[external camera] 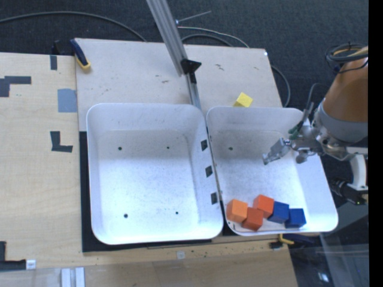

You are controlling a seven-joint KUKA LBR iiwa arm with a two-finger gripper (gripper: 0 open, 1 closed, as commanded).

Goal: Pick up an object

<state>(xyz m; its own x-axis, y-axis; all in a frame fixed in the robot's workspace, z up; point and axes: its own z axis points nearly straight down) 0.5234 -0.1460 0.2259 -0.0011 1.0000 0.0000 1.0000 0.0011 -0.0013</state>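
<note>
My claw (274, 153) hangs over the right bin (311, 178), near its middle, grasping nothing; whether it is released or clenched I cannot tell from this slant. The things to pick from lie ahead of and below my claw, clustered against the bin's near wall: three orange blocks (251, 211) and two blue blocks (287, 214), touching one another. A yellow block (243, 100) rests on the bench beyond the bin's far rim, behind my claw. To my claw's left stands the left bin (149, 172). I judge the blocks light, stiff and flat-sided, unlikely to break, and best taken across two opposite faces. The crowding may block one side; the outermost blue block seems easiest to reach.
</note>
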